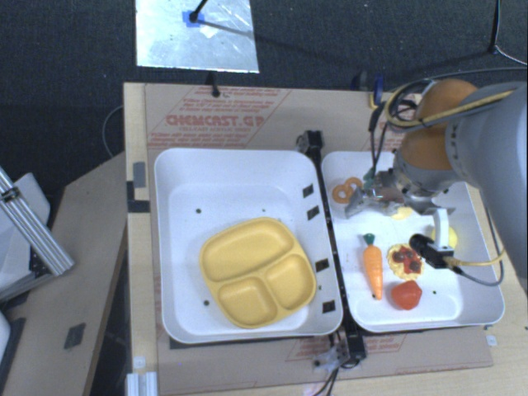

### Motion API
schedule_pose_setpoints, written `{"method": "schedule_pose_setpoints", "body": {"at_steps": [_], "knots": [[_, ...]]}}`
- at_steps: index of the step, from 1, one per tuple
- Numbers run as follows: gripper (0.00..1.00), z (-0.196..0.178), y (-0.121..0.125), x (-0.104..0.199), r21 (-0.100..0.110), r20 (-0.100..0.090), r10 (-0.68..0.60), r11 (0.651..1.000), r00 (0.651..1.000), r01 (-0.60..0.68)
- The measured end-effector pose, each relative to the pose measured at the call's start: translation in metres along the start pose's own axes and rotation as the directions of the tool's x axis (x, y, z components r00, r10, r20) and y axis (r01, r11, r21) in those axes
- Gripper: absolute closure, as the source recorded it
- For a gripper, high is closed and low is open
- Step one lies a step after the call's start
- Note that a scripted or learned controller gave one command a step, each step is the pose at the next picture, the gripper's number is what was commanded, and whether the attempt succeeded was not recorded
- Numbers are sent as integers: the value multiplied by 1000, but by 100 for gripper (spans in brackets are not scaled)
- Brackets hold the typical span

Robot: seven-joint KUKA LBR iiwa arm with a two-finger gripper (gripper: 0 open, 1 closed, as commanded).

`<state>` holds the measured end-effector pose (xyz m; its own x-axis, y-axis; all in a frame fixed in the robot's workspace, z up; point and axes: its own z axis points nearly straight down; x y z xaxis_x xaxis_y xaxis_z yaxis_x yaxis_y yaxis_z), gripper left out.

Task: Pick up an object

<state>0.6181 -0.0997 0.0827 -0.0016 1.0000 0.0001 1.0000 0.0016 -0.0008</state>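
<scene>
The right bin [483, 302] holds several toy foods: an orange carrot [374, 271] with a green top, a red tomato-like piece [405, 294], a small round piece with red topping [406, 259] and an orange pretzel [343, 191]. A pale yellow piece [402, 214] lies partly under the wrist. My gripper [364, 202] hangs low over the bin's upper left part, just right of the pretzel and above the carrot. I see nothing lifted.
A yellow three-compartment tray [258, 271] lies in the left bin [167, 221]. A black divider [324, 221] runs between the bins. Cables [462, 264] loop off the wrist over the right bin. A silver sheet [196, 23] lies beyond the bench.
</scene>
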Motion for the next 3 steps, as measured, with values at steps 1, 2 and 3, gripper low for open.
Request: {"method": "schedule_pose_setpoints", "body": {"at_steps": [1,2,3], "knots": [[100,-13,1,0,-5,1,0,1000,1000,0],[100,-73,6,8,-7,1,-4,1000,1000,4],[100,-134,1,3,-8,1,-2,1000,1000,2]]}}
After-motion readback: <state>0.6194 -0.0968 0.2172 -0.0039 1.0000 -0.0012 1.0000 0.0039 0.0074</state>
